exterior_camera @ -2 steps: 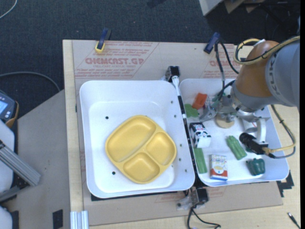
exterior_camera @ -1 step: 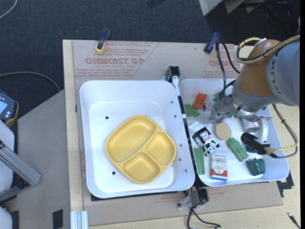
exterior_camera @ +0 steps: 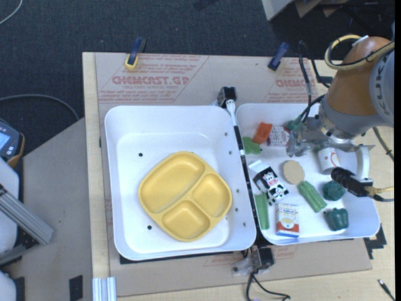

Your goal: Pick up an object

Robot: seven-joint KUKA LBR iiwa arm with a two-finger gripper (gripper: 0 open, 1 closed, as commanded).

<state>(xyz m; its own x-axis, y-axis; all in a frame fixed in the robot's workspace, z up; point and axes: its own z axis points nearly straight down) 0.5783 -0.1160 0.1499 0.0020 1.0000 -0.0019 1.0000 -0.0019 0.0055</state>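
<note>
Our grey two-finger gripper (exterior_camera: 299, 144) hovers low in the right white bin (exterior_camera: 369, 227), just left of a tan round disc (exterior_camera: 292, 171); jaw state unclear. We'd centre squarely over one item before closing.

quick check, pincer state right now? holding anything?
Pincer: low over the right bin, near the red piece; open or shut cannot be told, and no object is seen held.
</note>
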